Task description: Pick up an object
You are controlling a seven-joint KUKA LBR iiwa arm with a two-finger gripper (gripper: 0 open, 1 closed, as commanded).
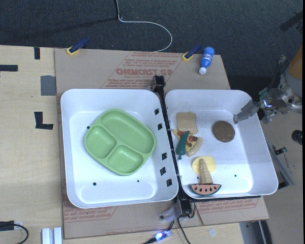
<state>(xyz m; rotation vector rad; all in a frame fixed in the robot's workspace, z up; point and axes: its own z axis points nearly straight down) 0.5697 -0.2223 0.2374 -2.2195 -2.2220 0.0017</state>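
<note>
Camera view, right bin (244,182): brown round cookie (223,131) lies near the bin's upper middle, flat, no long axis. Gripper (242,117) hovers just to its upper right, near the bin's right rim; finger state cannot be told. Leftward: toast slice (186,121), pizza slice (192,145), ice-cream cone (204,169), watermelon slice (205,188). Left bin: green divided plate (120,142).

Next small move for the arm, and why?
Probably shift the gripper left and lower it over the brown round piece. It sits apart from the other toys in the right bin, nearest the gripper, which hangs at the bin's right rim holding nothing visible.
</note>
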